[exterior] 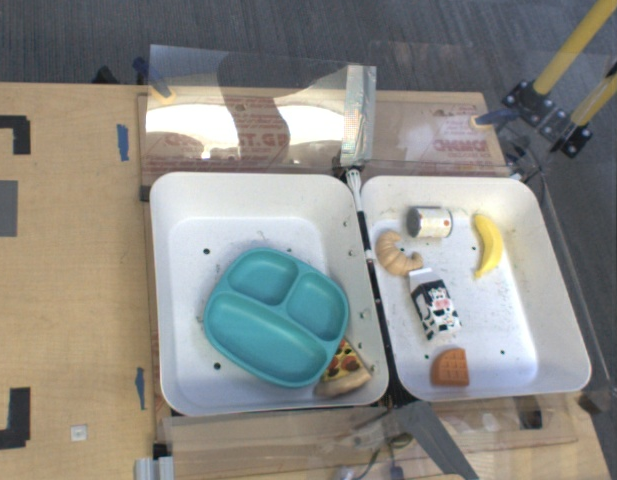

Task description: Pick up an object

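Observation:
The right bin holds several small objects. A yellow banana lies near its back right. A small can lies on its side at the back. A croissant sits just left of centre. A cow-patterned milk carton lies in the middle. An orange waffle-like piece rests near the front. In the left bin, a teal divided plate lies tilted, and a pizza slice pokes out from under its front right edge.
A clear plastic sheet stands behind the left bin. A yellow pole with a black clamp rises at the top right. The wooden bench stretches to the left.

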